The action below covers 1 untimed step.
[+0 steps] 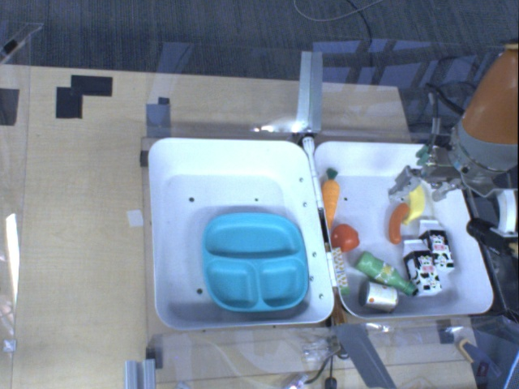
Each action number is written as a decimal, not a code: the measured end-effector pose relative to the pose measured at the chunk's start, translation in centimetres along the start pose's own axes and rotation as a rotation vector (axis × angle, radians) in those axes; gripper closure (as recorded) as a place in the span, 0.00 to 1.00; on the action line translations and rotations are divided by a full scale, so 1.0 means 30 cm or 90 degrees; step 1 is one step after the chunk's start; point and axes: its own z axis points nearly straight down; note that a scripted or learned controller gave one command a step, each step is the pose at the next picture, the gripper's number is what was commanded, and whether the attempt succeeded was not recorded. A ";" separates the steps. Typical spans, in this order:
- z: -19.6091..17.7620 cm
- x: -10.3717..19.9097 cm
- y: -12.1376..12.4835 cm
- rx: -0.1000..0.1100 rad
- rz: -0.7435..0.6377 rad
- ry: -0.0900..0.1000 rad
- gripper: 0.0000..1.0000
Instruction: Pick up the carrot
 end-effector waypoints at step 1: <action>0.090 0.400 -0.078 0.000 0.036 0.001 0.00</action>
